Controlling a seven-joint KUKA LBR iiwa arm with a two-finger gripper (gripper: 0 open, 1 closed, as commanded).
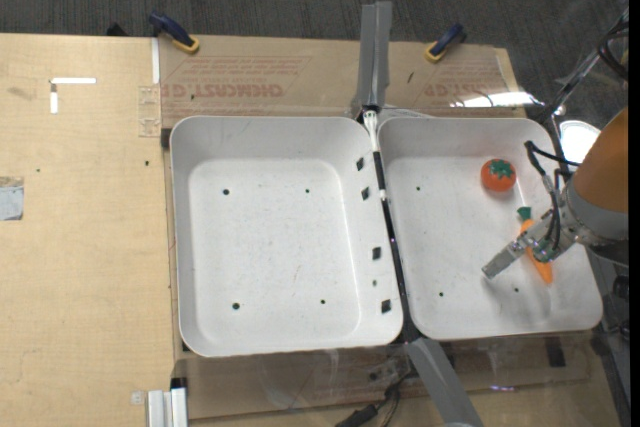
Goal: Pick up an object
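Observation:
A round orange-red fruit with a green top [498,175] lies in the right bin [450,305], toward its far right. A slim orange piece [541,268] with a small green end [523,213] sits near the bin's right wall. My gripper [508,258] is low over the right bin's floor, right against this orange piece and partly covering it. The grey arm with its orange band [610,170] comes in from the right edge. I cannot make out whether the orange piece is held.
The left bin [185,215] stands beside the right one, joined along a black-clipped divider [380,215]. Both rest on cardboard held by two clamps [175,32] at the back. A bare wooden bench [80,215] extends to the left.

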